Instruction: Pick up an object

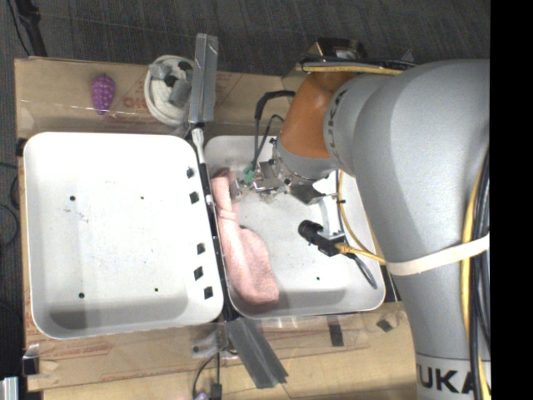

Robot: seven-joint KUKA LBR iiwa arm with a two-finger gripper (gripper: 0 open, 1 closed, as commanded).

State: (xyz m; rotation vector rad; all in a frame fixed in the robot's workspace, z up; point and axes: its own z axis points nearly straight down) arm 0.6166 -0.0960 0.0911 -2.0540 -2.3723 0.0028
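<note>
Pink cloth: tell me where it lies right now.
The pink cloth lies in the right bin, stretched along its left wall beside the divider, with the gripper just above its upper end.

The arm [400,140] covers the right bin's [291,302] far right side. The gripper's [250,179] fingertips are too small and cluttered to judge. The arm's base is cut off at the lower edge.

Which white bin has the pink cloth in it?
The right bin, the one under the arm. The pink cloth lies along its left wall; the left bin has no cloth.
</note>
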